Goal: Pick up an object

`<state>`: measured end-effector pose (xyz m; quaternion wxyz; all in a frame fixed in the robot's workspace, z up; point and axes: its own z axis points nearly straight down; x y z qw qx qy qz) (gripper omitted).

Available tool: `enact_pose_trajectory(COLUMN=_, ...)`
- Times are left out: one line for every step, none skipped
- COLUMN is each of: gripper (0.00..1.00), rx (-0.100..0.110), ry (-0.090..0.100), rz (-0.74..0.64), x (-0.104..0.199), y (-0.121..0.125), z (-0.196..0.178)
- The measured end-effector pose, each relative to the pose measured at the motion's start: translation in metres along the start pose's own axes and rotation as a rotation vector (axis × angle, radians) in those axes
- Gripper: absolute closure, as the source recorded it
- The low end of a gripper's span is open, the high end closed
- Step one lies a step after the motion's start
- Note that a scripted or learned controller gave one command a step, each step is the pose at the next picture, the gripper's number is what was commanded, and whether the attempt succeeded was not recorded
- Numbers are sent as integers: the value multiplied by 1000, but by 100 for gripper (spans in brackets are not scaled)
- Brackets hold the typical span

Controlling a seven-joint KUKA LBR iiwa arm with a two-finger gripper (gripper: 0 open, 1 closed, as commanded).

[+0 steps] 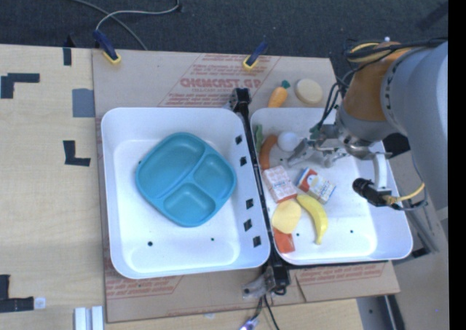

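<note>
The right bin [386, 237] holds several small things. A yellow banana [314, 213] lies near the middle, beside a pale yellow round piece [287, 216] and a red piece [285, 242]. A white packet with print [279, 182] and a small red, white and blue box [317, 185] lie just above them. An orange-brown sausage shape [267, 151] and a white ball [289, 138] sit by the bin's left wall. My gripper [309, 156] hovers low over the bin's upper middle, just above the small box, open with nothing between its fingers.
The left bin [120, 175] holds a blue divided plate [186, 178]. Outside the bins, on the cardboard at the back, stand a small orange bottle [279, 95] and a cream round lid [309, 90]. The arm's grey body [415, 103] covers the right bin's upper right corner.
</note>
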<state>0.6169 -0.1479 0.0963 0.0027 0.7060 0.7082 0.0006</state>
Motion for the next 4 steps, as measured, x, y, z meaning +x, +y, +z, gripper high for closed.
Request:
enact_pose_trajectory(gripper=0, rx=1, ry=-2, rz=4, x=44, y=-46, z=9)
enact_pose_trajectory(gripper=0, rx=-5, ry=-5, rz=7, x=48, y=-100, z=8)
enact_pose_trajectory(gripper=100, rx=-3, ry=-3, rz=5, x=49, y=-99, z=-1)
enact_pose_trajectory(gripper=100, rx=5, ry=4, rz=0, x=121, y=-97, z=-89)
